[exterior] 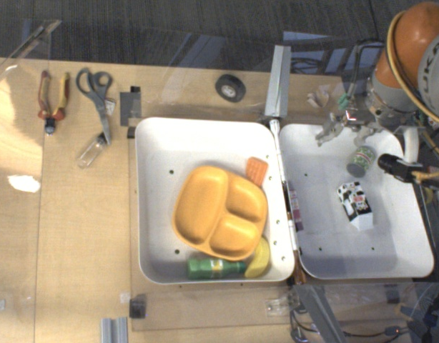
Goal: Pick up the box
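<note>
The box, small and probably light stiff carton, lies flat in the right bin below the claw, whose opening I cannot tell; best to pinch it across its short sides.

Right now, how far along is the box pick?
Nothing looks done yet: the box lies on the floor of the right bin, untouched. The arm is at that bin's far right corner, above a small grey cup and short of the box. Left to do: move over the box, descend, grasp and lift. The yellow tray sits in the left bin.
</note>
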Controlling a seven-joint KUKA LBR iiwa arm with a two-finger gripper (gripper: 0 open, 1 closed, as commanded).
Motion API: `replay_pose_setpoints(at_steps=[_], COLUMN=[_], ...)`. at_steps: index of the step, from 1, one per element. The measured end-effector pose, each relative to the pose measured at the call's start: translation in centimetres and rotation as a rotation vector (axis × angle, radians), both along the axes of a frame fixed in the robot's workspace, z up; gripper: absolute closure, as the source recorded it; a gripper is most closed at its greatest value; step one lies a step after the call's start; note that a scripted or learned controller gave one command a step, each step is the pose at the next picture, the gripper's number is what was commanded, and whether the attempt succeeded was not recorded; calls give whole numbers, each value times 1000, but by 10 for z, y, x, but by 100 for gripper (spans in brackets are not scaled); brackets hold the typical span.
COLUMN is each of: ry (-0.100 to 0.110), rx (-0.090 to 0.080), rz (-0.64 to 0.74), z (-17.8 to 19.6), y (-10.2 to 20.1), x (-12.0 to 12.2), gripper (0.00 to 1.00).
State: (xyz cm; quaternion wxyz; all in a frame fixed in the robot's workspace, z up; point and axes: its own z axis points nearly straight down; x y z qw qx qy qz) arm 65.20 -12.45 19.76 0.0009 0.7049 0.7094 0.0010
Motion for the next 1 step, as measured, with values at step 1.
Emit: replay_pose_setpoints(at_steps=[1], ry=[-6], rx=[-1], rz=[-15], z=[-110], y=[0], x=[-15], gripper=[0])
